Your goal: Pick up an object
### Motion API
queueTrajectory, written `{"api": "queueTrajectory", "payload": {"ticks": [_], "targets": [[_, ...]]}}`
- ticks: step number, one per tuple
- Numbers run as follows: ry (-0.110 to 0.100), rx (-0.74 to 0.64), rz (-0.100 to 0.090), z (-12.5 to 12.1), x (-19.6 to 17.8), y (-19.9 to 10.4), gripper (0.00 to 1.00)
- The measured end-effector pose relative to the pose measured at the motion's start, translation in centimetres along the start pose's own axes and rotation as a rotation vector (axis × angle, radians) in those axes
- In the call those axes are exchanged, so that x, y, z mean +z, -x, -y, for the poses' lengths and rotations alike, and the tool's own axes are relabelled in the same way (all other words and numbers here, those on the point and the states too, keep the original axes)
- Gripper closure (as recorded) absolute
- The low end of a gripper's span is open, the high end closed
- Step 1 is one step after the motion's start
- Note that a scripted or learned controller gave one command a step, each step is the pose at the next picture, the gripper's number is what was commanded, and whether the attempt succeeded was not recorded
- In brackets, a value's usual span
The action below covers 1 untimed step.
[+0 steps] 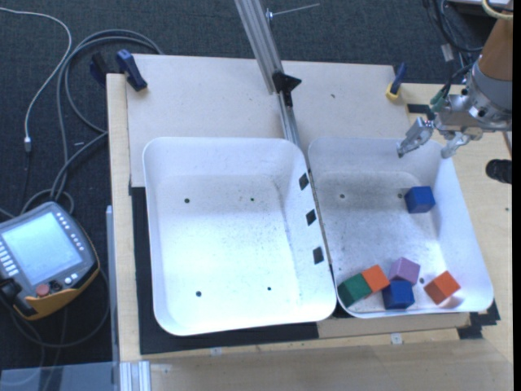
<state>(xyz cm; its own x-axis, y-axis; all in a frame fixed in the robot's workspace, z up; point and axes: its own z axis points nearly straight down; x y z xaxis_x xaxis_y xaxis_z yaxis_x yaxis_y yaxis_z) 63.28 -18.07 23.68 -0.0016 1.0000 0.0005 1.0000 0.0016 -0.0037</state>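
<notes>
The jaws stand open, with nothing between the two fingers. One finger points down and left; the other lies just right of it. Both hang over the far right part of the right bin, near its back rim. The arm enters from the right edge of the view.

A blue cube lies alone on the bin floor, below the jaws in the view and apart from them, close to the right wall.

Five more blocks sit clustered along the near rim of the right bin:
- a green cube at the left end;
- an orange cube, touching the green one;
- a purple cube, just right of the orange one;
- a second blue cube, in front of the purple one and touching it;
- a second orange cube, at the right end, slightly apart from the rest.

The left bin adjoins the right bin. Both rest on the bench. A grey metal rail slants across the bench toward the gap between the bins. A pendant with a screen lies on the floor at the left.
</notes>
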Motion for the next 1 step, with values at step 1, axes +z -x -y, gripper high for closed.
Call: {"api": "queueTrajectory", "payload": {"ticks": [1], "targets": [[-0.002, 0.000, -0.001, -0.25, 14.04, -0.08, 0.00]]}}
